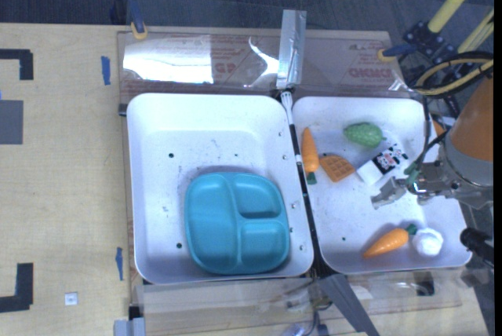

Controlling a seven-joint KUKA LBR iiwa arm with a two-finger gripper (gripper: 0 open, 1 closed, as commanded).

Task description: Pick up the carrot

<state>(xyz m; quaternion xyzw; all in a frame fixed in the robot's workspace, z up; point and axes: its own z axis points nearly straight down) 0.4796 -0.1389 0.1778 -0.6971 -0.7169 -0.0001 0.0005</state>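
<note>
Carrot (pixel 387 242) lies near the right bin's (pixel 345 254) front wall, touching a white ball (pixel 428 243); end effector (pixel 390 191) above, apparently empty, spread unclear, could nudge it away.

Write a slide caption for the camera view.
Arm's tool hovers in right bin above carrot; blue tray in left bin.

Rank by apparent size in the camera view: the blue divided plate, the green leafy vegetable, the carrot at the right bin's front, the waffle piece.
1. Blue divided plastic plate
2. Orange carrot
3. Green leafy vegetable and tan waffle piece: look alike, unranked.
</note>
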